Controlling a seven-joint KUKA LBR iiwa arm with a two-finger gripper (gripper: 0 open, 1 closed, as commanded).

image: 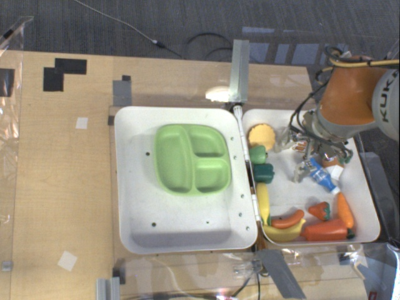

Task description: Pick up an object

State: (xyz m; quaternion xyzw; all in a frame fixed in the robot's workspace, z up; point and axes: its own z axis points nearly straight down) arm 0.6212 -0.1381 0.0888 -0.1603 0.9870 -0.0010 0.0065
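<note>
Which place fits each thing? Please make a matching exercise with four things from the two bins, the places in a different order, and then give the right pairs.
Things:
1. green divided plate
2. yellow ball
3. blue and white tube
4. carrot

Places:
A. far left corner of the right bin
B. under the claw
C. middle of the left bin
D. near right corner of the right bin

Pairs: 1-C, 2-A, 3-B, 4-D

Arm: reaches in from the right, orange band above the wrist.
Tool: points straight down (low over the right bin).
</note>
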